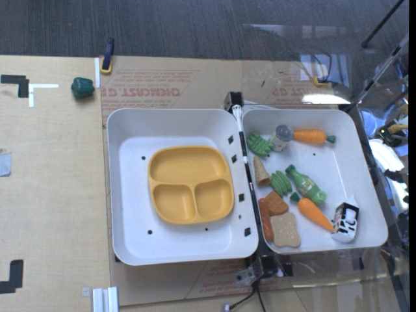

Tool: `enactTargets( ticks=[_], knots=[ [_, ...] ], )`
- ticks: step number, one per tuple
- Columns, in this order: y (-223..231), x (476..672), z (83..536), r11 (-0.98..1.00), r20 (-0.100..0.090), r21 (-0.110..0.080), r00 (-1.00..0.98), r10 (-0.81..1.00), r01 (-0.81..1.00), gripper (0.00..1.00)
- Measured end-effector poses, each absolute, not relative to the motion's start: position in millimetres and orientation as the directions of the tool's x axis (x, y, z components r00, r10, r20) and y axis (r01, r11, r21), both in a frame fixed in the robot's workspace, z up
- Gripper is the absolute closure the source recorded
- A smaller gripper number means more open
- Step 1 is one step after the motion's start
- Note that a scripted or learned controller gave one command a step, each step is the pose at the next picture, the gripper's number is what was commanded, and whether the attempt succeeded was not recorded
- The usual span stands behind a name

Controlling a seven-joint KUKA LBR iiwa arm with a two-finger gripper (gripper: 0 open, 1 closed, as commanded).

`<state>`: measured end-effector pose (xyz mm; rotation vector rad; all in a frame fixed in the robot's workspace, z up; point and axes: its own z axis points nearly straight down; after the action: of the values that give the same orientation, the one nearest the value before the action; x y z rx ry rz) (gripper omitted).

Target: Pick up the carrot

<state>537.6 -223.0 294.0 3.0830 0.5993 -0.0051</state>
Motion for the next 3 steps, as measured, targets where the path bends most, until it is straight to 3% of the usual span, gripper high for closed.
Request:
enactTargets(
  ticks=[1,2,3],
  knots=[
    [-217.5,540.9,100.3,-0.960,-0.007,-0.017,0.960,0.281,0.280,0.00],
    [-162.7,491.2,91.3,-0.972,-0.002,-0.004,0.972,0.236,0.236,0.00],
    [-97.5,484.8,93.4,-0.980,0.009,0.001,0.980,0.200,0.200,0.00]
  ],
)
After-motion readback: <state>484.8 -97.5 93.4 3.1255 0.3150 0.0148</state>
